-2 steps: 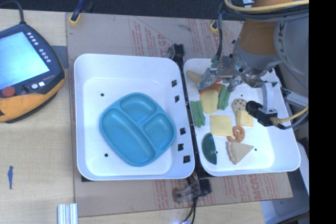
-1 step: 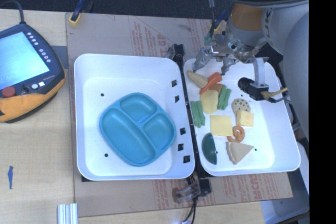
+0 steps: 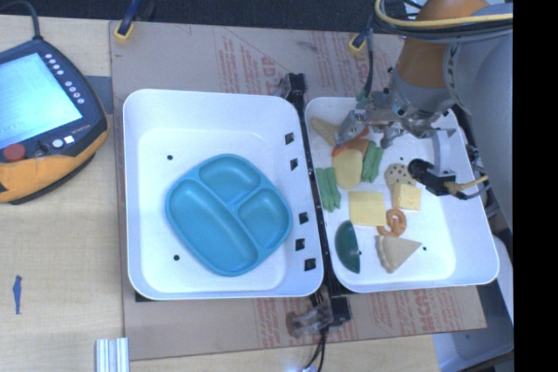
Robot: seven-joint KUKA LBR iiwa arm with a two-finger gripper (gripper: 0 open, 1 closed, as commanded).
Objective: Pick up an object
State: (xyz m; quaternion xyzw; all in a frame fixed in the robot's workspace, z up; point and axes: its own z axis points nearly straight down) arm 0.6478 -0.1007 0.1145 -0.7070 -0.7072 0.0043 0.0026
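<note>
While I hang low over the back of the right bin, my gripper sits just above a cluster of toy food, and I cannot tell how my jaws stand. Right under me lie a tan wedge, a yellow-and-red piece and a green pod. Nearer the front are another green strip, a yellow cheese square, a holed cracker, an orange curl, a dark green piece and a beige slice. The left bin holds a blue divided plate.
</note>
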